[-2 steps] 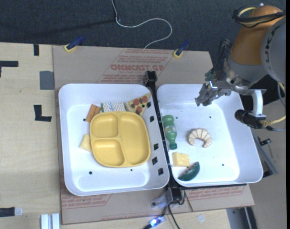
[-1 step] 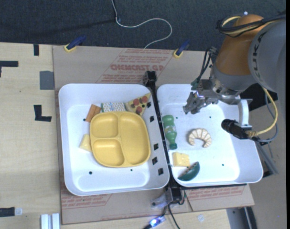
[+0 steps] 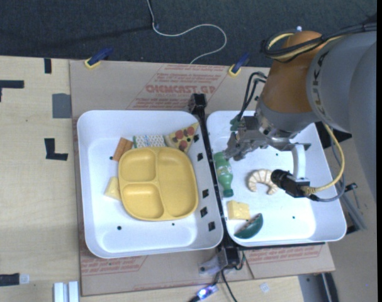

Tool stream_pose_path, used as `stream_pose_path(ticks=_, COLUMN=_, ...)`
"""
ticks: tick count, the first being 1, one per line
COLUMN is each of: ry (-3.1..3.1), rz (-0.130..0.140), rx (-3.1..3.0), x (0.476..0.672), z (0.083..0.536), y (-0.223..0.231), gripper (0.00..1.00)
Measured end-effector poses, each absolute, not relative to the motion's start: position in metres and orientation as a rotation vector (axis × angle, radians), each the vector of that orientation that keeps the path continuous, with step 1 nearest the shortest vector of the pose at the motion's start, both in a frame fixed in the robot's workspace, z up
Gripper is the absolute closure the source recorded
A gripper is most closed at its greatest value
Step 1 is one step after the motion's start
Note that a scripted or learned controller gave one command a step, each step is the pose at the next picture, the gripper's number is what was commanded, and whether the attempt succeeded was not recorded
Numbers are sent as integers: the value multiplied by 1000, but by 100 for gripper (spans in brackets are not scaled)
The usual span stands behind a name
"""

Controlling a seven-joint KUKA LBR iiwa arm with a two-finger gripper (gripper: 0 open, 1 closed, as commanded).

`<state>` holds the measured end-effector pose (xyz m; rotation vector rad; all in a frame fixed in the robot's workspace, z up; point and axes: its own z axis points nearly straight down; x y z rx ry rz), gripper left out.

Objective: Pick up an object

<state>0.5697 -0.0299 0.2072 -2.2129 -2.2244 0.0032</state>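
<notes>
My gripper point(image 3: 236, 148) hangs low over the left side of the right bin point(image 3: 316, 225), just above and right of a green bottle point(image 3: 224, 175) that lies along the bin's left wall. A croissant point(image 3: 261, 180) rests in the middle of that bin. A yellow cheese wedge point(image 3: 238, 209) and a dark green oval piece point(image 3: 249, 226) lie near the front left corner. The arm's orange band point(image 3: 291, 87) sits above the wrist and covers the bin's back part.
The left bin point(image 3: 96, 231) holds a yellow divided plate point(image 3: 158, 182) with a pizza slice point(image 3: 183, 137), a brown stick point(image 3: 122, 148) and other small toy foods tucked around it. A black cable point(image 3: 316, 194) loops over the right bin.
</notes>
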Motion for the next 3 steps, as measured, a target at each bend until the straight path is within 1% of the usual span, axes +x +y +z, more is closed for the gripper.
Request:
stream_pose_path(ticks=2, ry=-2227, rz=1, rx=-2211, x=535, z=233, y=63, gripper=100)
stream_pose_path(ticks=3, ry=-2221, rz=7, rx=-2219, x=534, z=216, y=63, gripper=100)
